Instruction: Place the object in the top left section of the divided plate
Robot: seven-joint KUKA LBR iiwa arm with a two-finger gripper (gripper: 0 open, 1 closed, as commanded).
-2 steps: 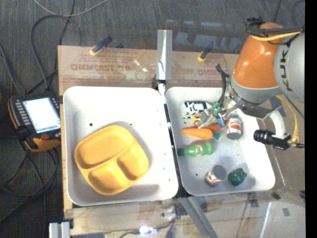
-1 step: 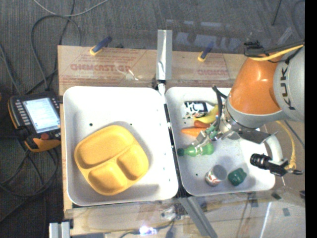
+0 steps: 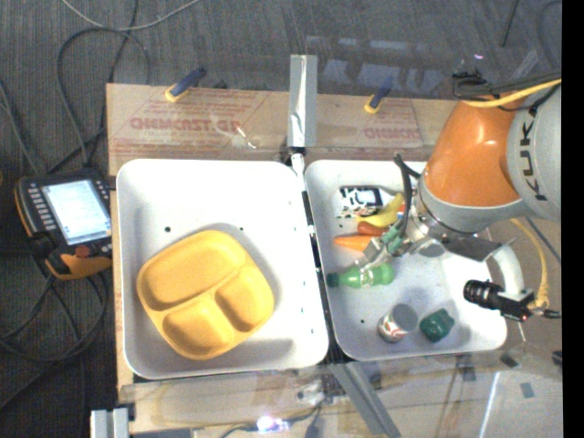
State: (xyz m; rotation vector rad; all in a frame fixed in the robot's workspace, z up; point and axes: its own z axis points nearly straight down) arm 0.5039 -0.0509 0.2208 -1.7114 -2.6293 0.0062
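Two white bins sat side by side on my tabletop: the left bin (image 3: 137, 185) carried the yellow divided plate (image 3: 206, 292), the right bin (image 3: 474, 336) the loose items. My pincer (image 3: 394, 243) hung over the right bin's middle, low among a green bottle (image 3: 363, 276), an orange carrot-like piece (image 3: 351, 241) and a yellow banana-like toy (image 3: 388, 212). I could not tell how it was set, nor whether it had anything. The bottle lay just below and to the left of the pincer, long axis roughly across the bin, cap toward the divider. The plate's top left section (image 3: 187, 263) lay well to the left, across the divider, so I judged the carry would run leftward.
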